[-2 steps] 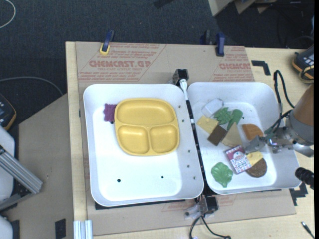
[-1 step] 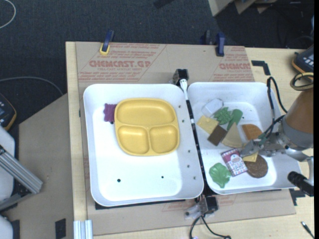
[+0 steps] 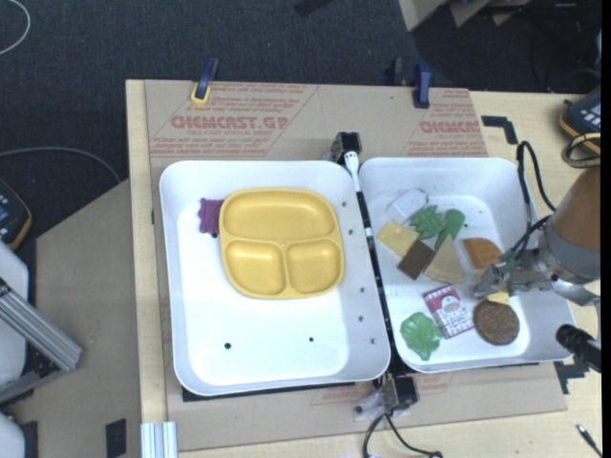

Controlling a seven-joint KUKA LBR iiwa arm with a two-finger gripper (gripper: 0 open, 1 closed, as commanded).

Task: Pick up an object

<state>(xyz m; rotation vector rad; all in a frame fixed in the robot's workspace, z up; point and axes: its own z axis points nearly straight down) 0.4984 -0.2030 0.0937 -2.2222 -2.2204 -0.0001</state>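
Gripper (image 3: 495,282) low in the right-hand white bin (image 3: 382,175), at the right middle of the frame, and I'm watching it closely. It sits in the gap between the orange rounded piece (image 3: 481,251) above it and the round brown cookie-like disc (image 3: 496,322) below it, close to both. Whether it's spread or pinched I cannot tell from up here; the metal at the tip is too small and cluttered, and I see nothing clearly caught in it.

Plenty of candidates nearby: the red-and-white printed packet (image 3: 449,311) just left of the disc, a green leafy piece (image 3: 418,334) at the lower left of that bin, and a pile of yellow wedge (image 3: 394,237), dark brown block (image 3: 416,259) and green shapes (image 3: 435,222) toward the bin's centre. The left-hand white bin (image 3: 177,256) carries the yellow three-compartment plastic tray (image 3: 282,241), with a small purple thing (image 3: 209,216) peeking out at its left edge.

My read: to do this well, I'd commit to a single target, likely the disc or the orange piece, centre over it, come straight down, and close only once it's squarely straddled. Clipping the bin's right wall looks like the hazard.
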